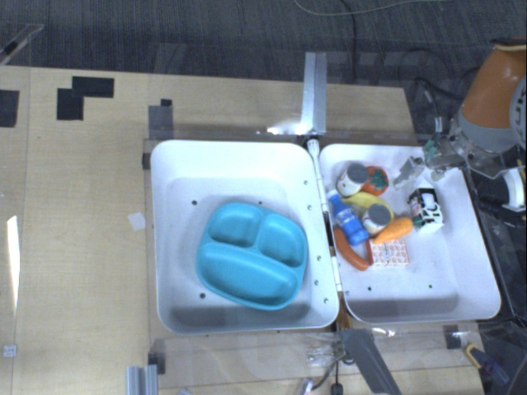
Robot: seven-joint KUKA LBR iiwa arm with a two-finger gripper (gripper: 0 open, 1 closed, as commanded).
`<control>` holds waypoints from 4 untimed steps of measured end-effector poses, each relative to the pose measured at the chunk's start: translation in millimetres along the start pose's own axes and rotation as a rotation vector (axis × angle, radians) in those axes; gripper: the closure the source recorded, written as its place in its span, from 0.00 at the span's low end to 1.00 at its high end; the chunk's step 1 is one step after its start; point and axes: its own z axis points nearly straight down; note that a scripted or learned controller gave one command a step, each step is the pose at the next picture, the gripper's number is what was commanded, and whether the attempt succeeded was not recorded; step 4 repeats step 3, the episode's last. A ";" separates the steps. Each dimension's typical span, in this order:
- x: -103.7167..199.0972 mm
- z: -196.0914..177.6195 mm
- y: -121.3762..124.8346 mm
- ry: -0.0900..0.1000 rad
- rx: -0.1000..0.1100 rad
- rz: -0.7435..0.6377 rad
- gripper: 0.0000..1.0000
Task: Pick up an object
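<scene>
My gripper hangs over the back right part of the right bin, below the arm's orange band. It holds nothing that I can see. Just in front of it lies a small black and white object. To its left is a cluster: a grey round piece, a yellow item, a red and green item, a blue bottle, a grey-green round piece, an orange carrot, a red sausage and a patterned orange packet.
The left bin holds a blue divided plate. A metal divider rail runs between the two bins. A metal post stands behind them. A black cable trails on the floor at the back.
</scene>
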 end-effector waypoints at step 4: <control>-13.6 -76.2 2.5 -0.003 -0.005 -0.092 1.00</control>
